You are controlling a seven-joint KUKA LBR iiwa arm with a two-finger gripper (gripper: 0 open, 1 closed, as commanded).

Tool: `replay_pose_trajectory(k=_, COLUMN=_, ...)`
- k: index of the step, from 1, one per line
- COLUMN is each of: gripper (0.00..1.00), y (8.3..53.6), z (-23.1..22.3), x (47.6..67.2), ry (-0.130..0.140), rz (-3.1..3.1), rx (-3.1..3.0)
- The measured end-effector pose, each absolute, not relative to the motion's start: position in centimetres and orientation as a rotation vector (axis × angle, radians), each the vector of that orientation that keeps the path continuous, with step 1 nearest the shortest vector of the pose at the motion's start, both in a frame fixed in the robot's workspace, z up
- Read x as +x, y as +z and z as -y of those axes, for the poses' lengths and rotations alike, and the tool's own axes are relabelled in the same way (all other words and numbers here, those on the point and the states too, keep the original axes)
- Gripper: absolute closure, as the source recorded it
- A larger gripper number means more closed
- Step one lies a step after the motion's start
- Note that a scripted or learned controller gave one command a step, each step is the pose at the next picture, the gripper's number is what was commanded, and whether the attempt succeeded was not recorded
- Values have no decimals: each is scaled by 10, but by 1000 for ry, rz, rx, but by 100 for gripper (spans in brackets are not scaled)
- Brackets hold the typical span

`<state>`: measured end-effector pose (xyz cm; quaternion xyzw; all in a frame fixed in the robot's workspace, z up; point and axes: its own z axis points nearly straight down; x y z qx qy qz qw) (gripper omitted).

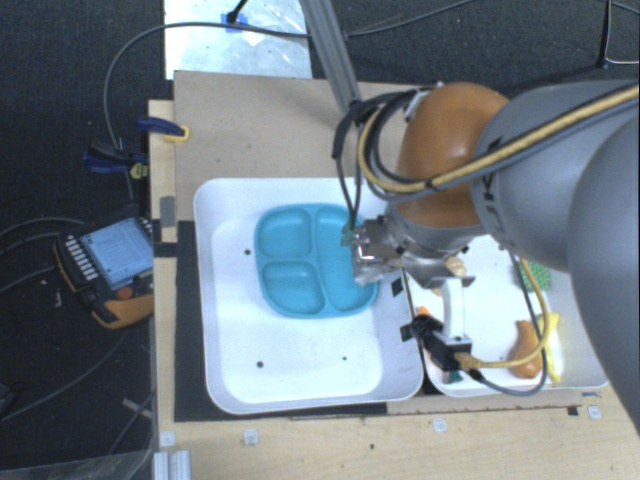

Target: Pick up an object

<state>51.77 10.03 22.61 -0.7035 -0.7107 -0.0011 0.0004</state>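
camera view: blue divided plate [305, 260] in left bin [230, 368], its right edge under the gripper [365, 253]; finger state cannot be told. orange-brown object [525, 346] in right bin [590, 378]; clamps [125, 153] and handheld device [105, 268] off-bench left. no legible writing.

My bench is a pale tan board [250, 128] set on dark speckled carpet [70, 68]. At eleven o'clock lie blue and yellow spring clamps [135, 148]; at nine o'clock sits a handheld pendant with a lit blue screen [110, 263], black cables [40, 298] looping around it. At twelve o'clock a shiny crinkled sheet [240, 23] catches the light.
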Motion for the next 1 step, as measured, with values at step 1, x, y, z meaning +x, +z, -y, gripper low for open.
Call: replay_pose_trajectory(k=1, gripper=0, y=226, z=-98, x=518, ry=-2, rz=2226, rx=-2217)
